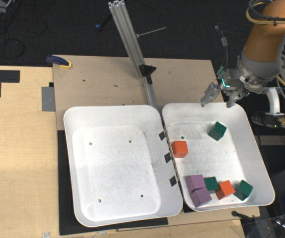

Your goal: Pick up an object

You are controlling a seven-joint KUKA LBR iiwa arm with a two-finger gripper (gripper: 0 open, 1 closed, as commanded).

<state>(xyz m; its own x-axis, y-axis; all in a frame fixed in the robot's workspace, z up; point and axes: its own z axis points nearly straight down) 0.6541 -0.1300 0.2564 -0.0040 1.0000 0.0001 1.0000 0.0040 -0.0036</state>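
My gripper hangs open over the far edge of the right bin, with nothing between its two fingers. A green block lies below it in the bin's far part. An orange block sits near the bin's left wall. At the near end lie two purple blocks, a small green block, a second orange block and another green block.
The left bin lies beside the right one, joined by black clips. A slanted aluminium rail rises behind the bins. A blue and yellow clamp rests at the bench's far left corner.
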